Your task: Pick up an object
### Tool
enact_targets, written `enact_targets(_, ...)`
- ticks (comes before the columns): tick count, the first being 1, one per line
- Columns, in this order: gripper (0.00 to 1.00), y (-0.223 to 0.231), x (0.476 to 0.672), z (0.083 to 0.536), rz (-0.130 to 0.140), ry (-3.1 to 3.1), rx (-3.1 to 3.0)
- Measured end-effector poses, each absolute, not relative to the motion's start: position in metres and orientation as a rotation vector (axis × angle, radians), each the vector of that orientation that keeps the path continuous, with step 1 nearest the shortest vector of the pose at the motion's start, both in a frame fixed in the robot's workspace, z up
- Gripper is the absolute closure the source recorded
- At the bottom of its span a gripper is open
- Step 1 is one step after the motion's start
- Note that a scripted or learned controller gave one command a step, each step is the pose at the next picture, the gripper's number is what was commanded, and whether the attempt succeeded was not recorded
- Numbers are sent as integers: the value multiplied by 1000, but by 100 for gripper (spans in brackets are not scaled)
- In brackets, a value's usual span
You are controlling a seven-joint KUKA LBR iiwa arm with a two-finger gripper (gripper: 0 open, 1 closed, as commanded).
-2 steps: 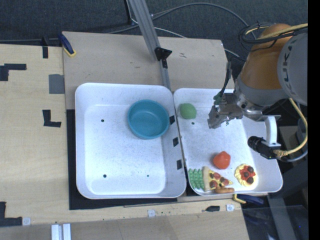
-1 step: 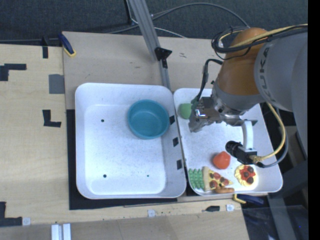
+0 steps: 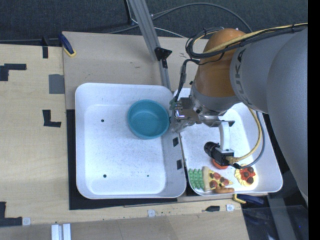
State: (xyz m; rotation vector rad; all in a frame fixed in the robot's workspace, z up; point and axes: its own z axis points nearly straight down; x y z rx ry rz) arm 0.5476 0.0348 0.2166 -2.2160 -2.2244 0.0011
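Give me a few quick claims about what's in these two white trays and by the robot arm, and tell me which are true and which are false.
1. A blue bowl sits in the left bin. True.
2. The bowl lies upside down. False: it stands open side up, near the bin's upper right corner.
3. A toy pizza slice lies at the near edge of the right bin. True.
4. The arm's band above the wrist is green. False: it is orange.
5. The gripper hangs over the divide between the bins, beside the bowl. True.
6. Both bins are black. False: they are white.
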Motion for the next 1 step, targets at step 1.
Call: enact_targets(1,100,80,548,215,1,-2225,-2216)
